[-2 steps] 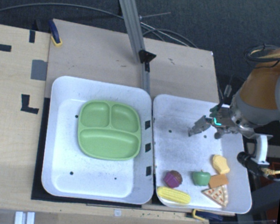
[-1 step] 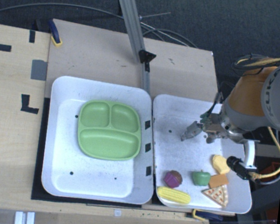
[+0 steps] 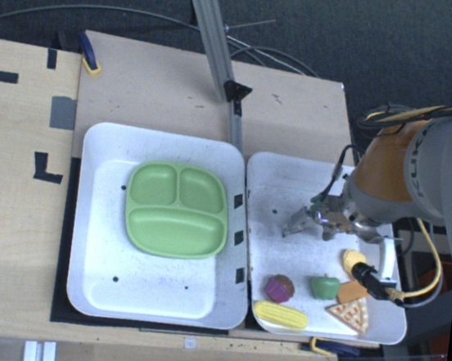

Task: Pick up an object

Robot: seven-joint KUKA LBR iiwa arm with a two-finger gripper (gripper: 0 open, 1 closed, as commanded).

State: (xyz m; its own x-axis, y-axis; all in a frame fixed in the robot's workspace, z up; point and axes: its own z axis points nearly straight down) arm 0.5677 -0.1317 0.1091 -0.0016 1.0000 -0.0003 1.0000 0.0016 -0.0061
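My gripper [image 3: 298, 221] hangs over the middle of the right bin [image 3: 283, 183], its fingers open and nothing between them. The toy food lies nearer the front of that bin, apart from the gripper: a purple round piece [image 3: 280, 288], a green piece [image 3: 323, 287], a yellow corn cob [image 3: 280, 314] at the front rim, a pizza slice [image 3: 349, 315], an orange piece [image 3: 352, 292] and a small yellow piece [image 3: 352, 260] beside the arm.
The left bin [image 3: 96, 224] holds a green divided plate [image 3: 177, 210]. A grey metal post [image 3: 216, 38] slants down to the seam between the bins. Black cables loop across the dark floor behind the bench.
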